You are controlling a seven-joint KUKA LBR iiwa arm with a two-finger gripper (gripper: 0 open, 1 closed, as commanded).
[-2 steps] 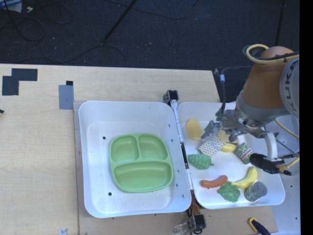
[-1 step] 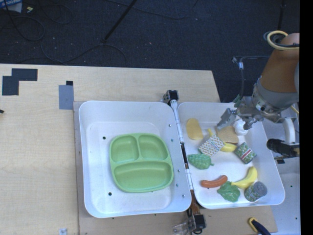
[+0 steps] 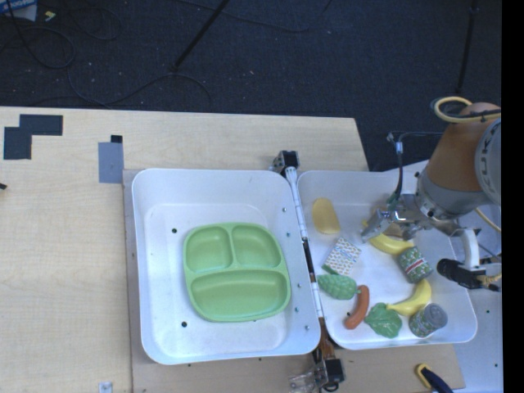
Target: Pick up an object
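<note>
Left white bin (image 3: 155,219) is holding a green three-compartment plastic tray (image 3: 236,270); two-finger gripper (image 3: 395,219), fingers' state unclear, is hovering over the right white bin (image 3: 467,318) of toy food

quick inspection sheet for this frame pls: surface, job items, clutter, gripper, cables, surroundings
Surface: wooden bench bearing left bin and right bin.
Job's things: in right bin, yellow block, patterned packet, two bananas, sausage, green pieces, two cans.
Clutter: green divided tray in left bin.
Gripper: gripper low over right bin near upper banana; grasp unclear.
Cables: on the floor.
Surroundings: dark carpet.
</note>
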